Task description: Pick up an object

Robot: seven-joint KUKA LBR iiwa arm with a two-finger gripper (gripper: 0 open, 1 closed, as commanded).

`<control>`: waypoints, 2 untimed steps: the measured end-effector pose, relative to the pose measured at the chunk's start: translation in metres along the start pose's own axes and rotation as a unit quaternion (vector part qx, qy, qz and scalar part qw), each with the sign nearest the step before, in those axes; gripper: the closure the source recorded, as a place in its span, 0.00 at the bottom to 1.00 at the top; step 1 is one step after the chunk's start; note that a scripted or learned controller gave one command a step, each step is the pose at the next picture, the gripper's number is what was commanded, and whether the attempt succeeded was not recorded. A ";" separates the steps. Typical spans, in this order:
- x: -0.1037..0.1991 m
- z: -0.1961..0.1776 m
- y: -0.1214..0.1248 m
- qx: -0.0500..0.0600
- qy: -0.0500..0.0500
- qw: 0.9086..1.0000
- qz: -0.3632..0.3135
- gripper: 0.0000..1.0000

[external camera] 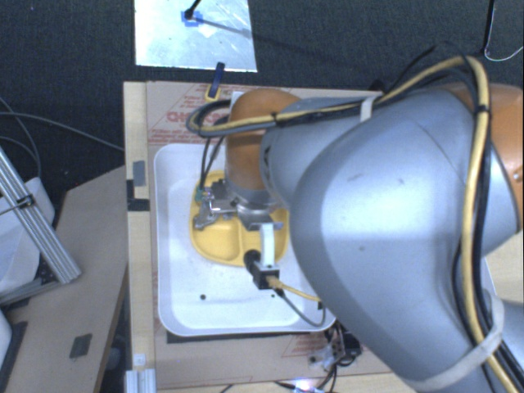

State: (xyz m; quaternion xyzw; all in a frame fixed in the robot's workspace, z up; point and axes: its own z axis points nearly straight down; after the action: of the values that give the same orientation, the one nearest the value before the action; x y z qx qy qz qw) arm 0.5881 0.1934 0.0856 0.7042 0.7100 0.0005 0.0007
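Gripper (214, 205) low over yellow object (219, 237) lying in white bin (176, 297) nearer the camera; jaws' state cannot be told, wrist hides them; object looks rigid, smooth, light plastic, likely slippery—grip a raised edge.

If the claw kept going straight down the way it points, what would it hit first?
Most likely the yellow object lying in the white bin, directly beneath the claw. Depth is unclear; it may already be touching it.

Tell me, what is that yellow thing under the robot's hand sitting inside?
The yellow object lies inside a white bin, right under the gripper. The arm covers its top part and much of the bin.
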 end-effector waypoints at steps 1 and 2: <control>-0.054 -0.002 -0.094 -0.005 0.002 1.000 0.004 0.00; 0.021 -0.001 -0.007 -0.002 -0.002 1.000 0.001 0.00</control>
State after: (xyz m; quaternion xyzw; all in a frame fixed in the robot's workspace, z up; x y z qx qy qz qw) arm 0.5809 0.2145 0.0867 0.7051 0.7091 0.0005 0.0030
